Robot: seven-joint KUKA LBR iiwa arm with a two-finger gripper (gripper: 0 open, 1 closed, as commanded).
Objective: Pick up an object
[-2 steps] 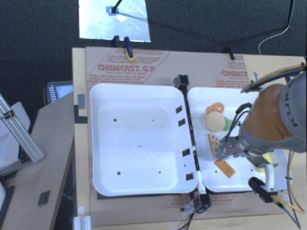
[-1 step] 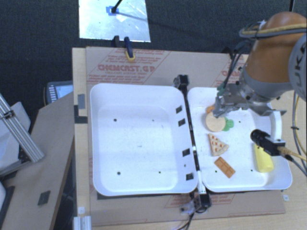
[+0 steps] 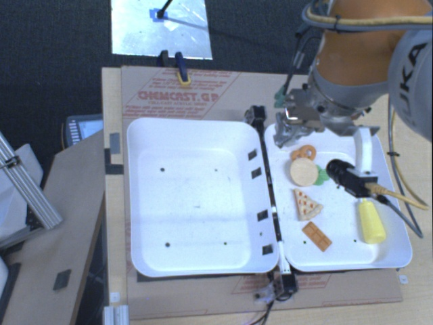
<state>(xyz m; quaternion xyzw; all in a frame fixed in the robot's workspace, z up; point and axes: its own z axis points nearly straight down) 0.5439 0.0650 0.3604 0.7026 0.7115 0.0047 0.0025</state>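
The right bin (image 3: 396, 252) holds several toy foods. A brown pretzel (image 3: 304, 153) lies at its far left, with a round beige cookie (image 3: 304, 173) just in front of it and a small green piece (image 3: 321, 177) beside the cookie. Nearer the front lie a pizza slice (image 3: 307, 204), an orange rectangular cracker (image 3: 316, 236) and a yellow cylinder (image 3: 371, 222). My gripper (image 3: 287, 133) hangs over the bin's far left corner, just behind the pretzel. I see nothing held in it.
The left bin (image 3: 196, 195) sits beside the right one, joined by a black hinge strip (image 3: 265, 181). Both rest on a cardboard sheet (image 3: 179, 93). A shiny metal plate (image 3: 161, 19) lies at the back, and an aluminium rail (image 3: 27, 188) stands at the left.
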